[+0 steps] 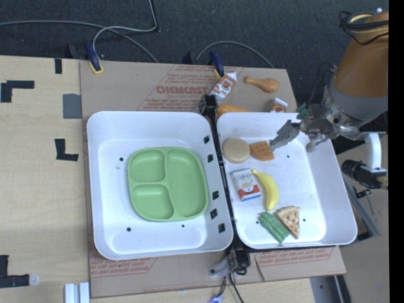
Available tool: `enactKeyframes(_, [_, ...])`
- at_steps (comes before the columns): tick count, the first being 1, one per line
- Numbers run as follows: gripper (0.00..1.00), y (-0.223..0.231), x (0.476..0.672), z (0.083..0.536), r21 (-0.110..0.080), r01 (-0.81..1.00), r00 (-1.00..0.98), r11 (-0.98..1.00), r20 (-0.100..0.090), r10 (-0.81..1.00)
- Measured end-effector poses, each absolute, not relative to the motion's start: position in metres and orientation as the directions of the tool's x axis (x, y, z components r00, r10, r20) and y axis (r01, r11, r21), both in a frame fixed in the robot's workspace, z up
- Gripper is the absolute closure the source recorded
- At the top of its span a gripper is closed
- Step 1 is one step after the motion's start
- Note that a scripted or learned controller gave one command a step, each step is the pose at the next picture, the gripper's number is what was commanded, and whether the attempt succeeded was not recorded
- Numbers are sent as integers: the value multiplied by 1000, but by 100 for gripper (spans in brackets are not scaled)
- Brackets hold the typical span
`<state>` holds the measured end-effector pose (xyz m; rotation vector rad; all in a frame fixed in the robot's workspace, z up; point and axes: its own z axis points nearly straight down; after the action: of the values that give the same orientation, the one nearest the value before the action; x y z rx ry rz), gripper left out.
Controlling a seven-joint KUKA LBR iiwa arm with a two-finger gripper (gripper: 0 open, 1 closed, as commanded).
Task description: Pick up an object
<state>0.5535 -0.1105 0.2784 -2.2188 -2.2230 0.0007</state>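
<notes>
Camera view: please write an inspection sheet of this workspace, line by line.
Surface: two shallow white bins side by side on brown cardboard.
Job's things: right bin has round beige bun, brown cookie-like piece, small white carton, yellow banana, green block, pizza slice.
Clutter: green divided plate in left bin; drumstick toy on cardboard.
Grippers: gripper above right bin's far side, holding nothing.
Cables: thin cables behind bench.
Surroundings: dark carpet.

Desk light wood, carrying a cardboard sheet with two white bins on it side by side, left bin and right bin; toy drumstick and small carton lie loose on the cardboard near the desk's far edge.
</notes>
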Motion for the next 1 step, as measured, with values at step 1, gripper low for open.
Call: enactKeyframes(1, [0, -106, 558, 145, -4, 1000, -1, 1, 1, 1000])
